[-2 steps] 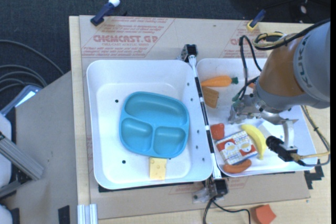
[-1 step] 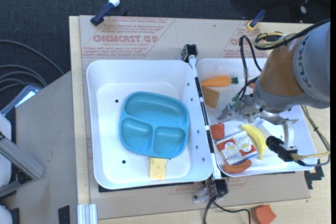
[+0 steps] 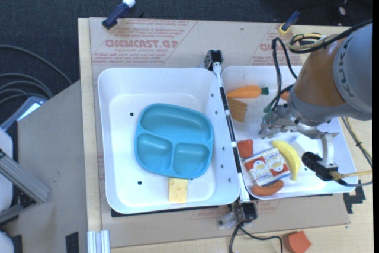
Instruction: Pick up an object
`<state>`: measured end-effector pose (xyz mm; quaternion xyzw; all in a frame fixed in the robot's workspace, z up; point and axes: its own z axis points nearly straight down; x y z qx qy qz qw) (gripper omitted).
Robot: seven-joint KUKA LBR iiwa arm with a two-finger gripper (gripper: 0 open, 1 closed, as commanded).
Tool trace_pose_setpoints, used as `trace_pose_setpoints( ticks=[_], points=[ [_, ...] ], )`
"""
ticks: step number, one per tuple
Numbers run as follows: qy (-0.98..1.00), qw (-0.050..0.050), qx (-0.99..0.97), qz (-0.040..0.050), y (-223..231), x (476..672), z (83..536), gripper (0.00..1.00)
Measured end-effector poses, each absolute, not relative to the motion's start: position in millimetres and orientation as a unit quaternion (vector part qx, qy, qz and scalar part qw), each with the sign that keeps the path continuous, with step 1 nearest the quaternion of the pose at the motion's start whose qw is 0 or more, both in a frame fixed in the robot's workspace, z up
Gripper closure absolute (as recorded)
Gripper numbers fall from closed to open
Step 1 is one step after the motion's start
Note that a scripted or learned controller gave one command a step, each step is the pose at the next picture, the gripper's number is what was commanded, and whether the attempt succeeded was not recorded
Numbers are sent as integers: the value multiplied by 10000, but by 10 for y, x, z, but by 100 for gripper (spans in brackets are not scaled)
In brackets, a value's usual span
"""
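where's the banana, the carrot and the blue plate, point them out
banana (image 3: 288, 157): camera view, middle of its yellow curve, in the right bin.
carrot (image 3: 244, 92): camera view, middle of its orange body, near that bin's far edge.
blue plate (image 3: 174, 140): camera view, on the ridge between its compartments, in the left bin.

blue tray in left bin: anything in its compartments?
Empty. The blue tray lies flat in the left bin, and all three compartments show bare blue. The cheese slice lies beside it on the bin floor.

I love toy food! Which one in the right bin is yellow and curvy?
The banana, lying beside the gripper. The carrot is orange and straight, and the sausage is red.
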<state>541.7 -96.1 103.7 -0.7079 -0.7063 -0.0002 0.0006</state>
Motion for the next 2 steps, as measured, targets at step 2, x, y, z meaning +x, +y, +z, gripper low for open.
trace_pose_setpoints(
  ticks=[2],
  points=[
    [-7070,14,-7072,7,-933,5273,841,0]
  ],
)
